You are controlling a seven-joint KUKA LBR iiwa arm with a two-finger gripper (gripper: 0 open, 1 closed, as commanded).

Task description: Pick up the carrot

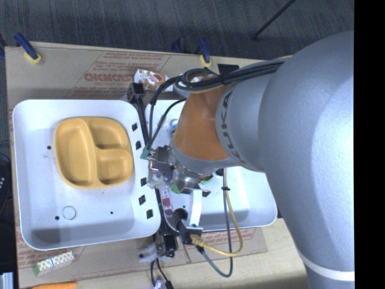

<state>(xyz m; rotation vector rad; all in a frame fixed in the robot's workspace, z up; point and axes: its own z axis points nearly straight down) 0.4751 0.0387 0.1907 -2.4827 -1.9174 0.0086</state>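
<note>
Faintly, red "CHEMCAST" lettering [108, 77] marks the cardboard; the end effector's [174, 182] state cannot be told.

Even, soft overhead light, mild shadows, slightly grainy, near arm blurred.

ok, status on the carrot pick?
Gripper low over the right bin, near the divider. Carrot not identifiable; the arm covers most of that bin. Yellow divided tray sits in the left bin.

The arm [264, 125] hides most of the right bin [258, 206], and an orange sliver [57, 285] at seven o'clock is cut off by the bottom edge.
</note>
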